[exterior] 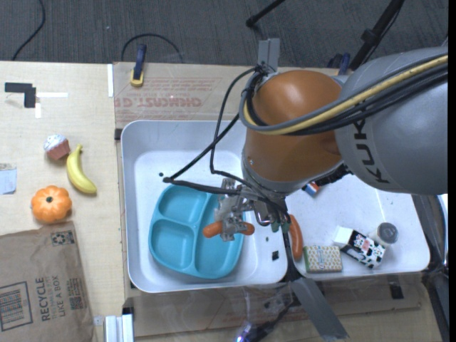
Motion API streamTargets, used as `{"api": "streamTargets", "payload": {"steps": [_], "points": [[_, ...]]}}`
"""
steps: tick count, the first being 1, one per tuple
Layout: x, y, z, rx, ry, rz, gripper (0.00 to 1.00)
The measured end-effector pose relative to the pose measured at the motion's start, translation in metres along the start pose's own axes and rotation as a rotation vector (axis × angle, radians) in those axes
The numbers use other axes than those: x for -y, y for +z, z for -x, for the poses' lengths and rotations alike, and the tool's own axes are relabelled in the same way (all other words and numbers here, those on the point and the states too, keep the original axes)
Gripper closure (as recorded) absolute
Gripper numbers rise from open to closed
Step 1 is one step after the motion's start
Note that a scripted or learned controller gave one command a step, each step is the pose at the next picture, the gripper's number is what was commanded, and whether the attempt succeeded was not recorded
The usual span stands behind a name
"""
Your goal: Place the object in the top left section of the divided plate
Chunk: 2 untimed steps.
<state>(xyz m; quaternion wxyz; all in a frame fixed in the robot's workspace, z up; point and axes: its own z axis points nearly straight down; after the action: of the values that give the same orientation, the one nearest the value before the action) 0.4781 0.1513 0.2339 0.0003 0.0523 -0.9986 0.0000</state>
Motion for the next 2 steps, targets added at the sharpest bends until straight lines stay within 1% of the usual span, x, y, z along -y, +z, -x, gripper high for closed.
{"api": "streamTargets", "payload": {"steps": [1, 2], "points": [[-0.011, 0.053, 0.009, -0.001, -0.125, 0.000, 1.00], [0.058, 0.012, 0.006, 0.003, -0.064, 0.000, 1.00]]}}
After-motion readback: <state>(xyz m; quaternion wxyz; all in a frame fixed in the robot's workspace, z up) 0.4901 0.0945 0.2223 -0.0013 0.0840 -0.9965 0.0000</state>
